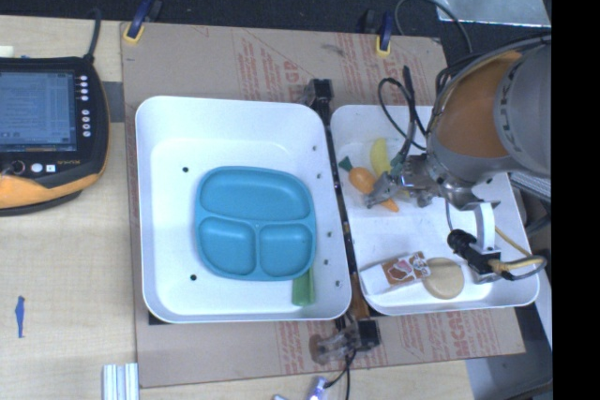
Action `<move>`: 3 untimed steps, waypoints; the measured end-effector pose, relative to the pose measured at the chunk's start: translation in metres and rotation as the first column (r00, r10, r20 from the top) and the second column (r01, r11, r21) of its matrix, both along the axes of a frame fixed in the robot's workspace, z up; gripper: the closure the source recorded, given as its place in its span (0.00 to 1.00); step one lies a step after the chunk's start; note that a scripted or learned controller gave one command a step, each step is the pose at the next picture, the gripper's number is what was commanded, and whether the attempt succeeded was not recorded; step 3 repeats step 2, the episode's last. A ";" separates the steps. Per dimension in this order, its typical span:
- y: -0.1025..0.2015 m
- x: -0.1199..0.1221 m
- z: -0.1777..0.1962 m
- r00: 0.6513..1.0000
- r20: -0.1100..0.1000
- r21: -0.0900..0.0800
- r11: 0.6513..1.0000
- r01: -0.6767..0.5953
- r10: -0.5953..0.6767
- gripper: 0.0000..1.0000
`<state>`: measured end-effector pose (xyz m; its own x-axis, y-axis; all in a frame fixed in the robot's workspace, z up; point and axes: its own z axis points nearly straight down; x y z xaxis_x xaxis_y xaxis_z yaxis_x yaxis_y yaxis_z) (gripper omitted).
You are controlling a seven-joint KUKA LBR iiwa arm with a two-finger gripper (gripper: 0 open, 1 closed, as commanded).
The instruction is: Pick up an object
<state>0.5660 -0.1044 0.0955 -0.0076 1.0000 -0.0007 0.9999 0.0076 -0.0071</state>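
Our arm (478, 122) reaches into the right bin (525, 295).
Gripper (392, 187) w/ toy food (375, 169); we can't tell its grasp.

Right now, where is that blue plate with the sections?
The blue plate lies in the left bin, about in its middle, with a small green block just off its lower right corner.

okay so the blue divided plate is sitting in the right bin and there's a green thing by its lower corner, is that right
Not quite. The camera view shows the blue divided plate in the left bin, not the right bin. The rest holds: a green thing lies by the plate's lower right corner. The gripper is over in the right bin.
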 end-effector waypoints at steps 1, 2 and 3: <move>0.009 0.057 -0.003 1.000 0.004 0.002 1.000 0.004 -0.004 0.00; 0.007 0.058 0.009 1.000 0.005 0.001 1.000 0.002 -0.002 1.00; 0.007 0.058 0.009 1.000 0.005 0.001 1.000 0.002 -0.002 1.00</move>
